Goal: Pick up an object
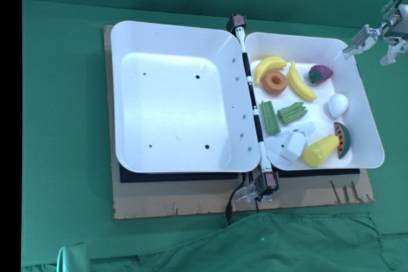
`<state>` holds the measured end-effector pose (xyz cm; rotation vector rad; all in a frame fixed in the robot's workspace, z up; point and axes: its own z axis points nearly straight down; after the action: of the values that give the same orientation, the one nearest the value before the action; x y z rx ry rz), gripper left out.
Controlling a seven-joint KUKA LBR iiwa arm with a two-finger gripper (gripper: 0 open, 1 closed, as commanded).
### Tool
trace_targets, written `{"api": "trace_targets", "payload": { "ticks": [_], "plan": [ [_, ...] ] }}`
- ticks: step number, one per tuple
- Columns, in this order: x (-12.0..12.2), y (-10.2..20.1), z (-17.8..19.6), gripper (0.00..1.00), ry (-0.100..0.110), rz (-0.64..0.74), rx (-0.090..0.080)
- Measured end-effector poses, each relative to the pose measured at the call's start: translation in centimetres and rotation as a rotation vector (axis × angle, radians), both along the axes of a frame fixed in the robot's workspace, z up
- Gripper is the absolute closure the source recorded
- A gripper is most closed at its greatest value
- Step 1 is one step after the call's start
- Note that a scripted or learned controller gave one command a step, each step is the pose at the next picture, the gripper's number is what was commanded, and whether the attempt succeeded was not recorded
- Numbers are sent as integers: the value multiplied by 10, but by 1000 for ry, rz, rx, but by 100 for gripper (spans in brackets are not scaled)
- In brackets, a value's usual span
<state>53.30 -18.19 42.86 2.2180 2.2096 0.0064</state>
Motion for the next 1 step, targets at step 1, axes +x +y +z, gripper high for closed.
{"api": "trace_targets", "payload": {
  "ticks": [1],
  "plan": [
    [5,-6,-86,0,13,-2,4]
  ]
}}
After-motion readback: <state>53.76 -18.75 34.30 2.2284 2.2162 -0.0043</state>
